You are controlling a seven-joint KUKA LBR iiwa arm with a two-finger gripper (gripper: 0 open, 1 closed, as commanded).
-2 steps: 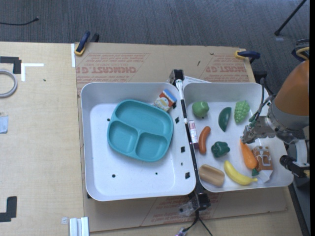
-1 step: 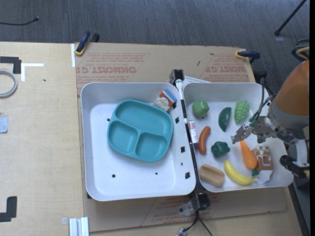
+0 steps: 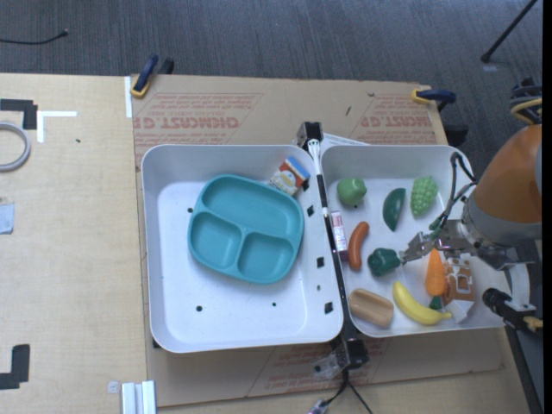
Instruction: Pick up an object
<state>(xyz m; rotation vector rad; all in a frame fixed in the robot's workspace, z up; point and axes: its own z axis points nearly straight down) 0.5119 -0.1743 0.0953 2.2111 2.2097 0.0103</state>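
Note:
My gripper [image 3: 425, 247] hangs low over the right bin [image 3: 448, 158], coming in from the right under the orange-banded wrist. It sits just above the top end of an orange carrot [image 3: 435, 276] and right of a dark green vegetable [image 3: 383, 261]. Around it lie a yellow banana [image 3: 417, 305], a red sausage [image 3: 357, 244], a bread roll [image 3: 372, 307], a green apple [image 3: 351, 191], a dark green cucumber [image 3: 393, 207], green grapes [image 3: 423, 195] and a small carton [image 3: 461, 285]. I see nothing held.
The left bin [image 3: 164, 257] holds a teal divided plate [image 3: 246, 228] and a small packet [image 3: 289, 176] in its far right corner. A divider wall [image 3: 326, 231] runs between the bins. Both bins rest on a cardboard sheet [image 3: 216, 110].

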